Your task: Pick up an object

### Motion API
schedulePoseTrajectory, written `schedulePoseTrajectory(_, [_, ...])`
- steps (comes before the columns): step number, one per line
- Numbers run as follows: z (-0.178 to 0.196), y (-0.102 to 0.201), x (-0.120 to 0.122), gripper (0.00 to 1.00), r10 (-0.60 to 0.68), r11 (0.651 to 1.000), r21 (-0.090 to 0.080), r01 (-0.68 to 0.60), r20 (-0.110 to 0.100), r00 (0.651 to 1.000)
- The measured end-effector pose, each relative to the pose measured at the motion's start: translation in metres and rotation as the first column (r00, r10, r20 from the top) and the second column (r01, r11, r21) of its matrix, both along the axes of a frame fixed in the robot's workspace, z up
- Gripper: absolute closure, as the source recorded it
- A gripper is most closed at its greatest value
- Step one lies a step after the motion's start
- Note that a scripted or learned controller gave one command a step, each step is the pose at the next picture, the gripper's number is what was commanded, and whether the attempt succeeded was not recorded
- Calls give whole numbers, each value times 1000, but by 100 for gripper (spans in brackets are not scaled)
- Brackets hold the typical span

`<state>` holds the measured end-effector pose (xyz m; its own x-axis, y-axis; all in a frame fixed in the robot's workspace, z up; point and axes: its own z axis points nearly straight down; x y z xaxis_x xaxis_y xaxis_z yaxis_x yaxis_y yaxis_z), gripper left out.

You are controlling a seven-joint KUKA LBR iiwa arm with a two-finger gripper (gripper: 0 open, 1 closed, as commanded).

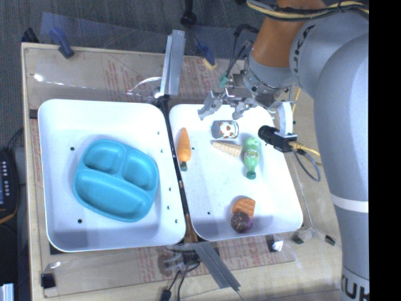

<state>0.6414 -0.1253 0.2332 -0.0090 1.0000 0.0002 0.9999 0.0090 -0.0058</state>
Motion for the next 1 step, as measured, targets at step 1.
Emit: schedulePoseTrajectory(1, [-131,-2,15,0,2,1000,0,-2,0,1000])
